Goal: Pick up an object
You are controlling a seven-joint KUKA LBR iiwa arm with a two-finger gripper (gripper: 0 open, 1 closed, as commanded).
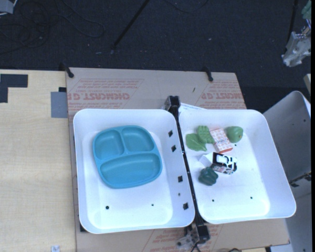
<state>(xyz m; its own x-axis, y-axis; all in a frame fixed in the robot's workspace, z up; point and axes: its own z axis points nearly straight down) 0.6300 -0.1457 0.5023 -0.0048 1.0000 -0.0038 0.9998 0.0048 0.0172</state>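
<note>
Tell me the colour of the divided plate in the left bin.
Light blue. The divided plate shows plainly in the camera view.

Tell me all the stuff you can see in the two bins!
Bins: 2, white, side by side, left and right.
Plate: 1, blue, three sections, left bin.
Light green pieces: 3, right bin, upper part.
Card: 1, pink and white, between the green pieces.
Dark green lump: 1, right bin, middle.
Black-and-white toy: 1, beside the lump.
Claw: 1, pale, top right, off the bins.
</note>
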